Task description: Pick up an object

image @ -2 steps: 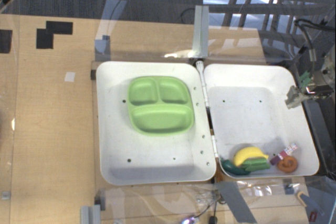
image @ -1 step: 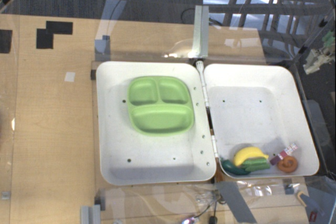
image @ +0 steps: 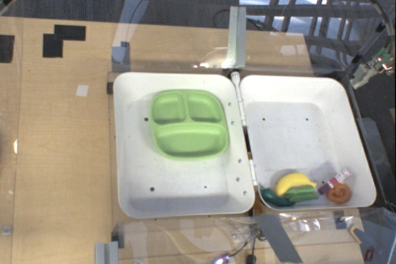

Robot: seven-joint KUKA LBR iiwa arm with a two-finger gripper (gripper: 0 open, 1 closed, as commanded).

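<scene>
A green divided plate [image: 189, 123] lies flat in the middle of the left white bin [image: 133, 195]. In the near corner of the right white bin [image: 297, 114] a small cluster of items rests against the front wall. It holds a yellow banana [image: 295, 182] on top of a dark green vegetable-shaped piece [image: 288, 196]. To their right is a round orange-brown piece [image: 338, 193], with a small purple and white item [image: 340, 178] touching it.
A metal bracket [image: 237, 40] stands at the back where the two bins meet. Black markers [image: 62, 39] are stuck on the wooden bench at far left. Cables and a metal frame [image: 371, 65] sit beyond the right bin's far corner.
</scene>
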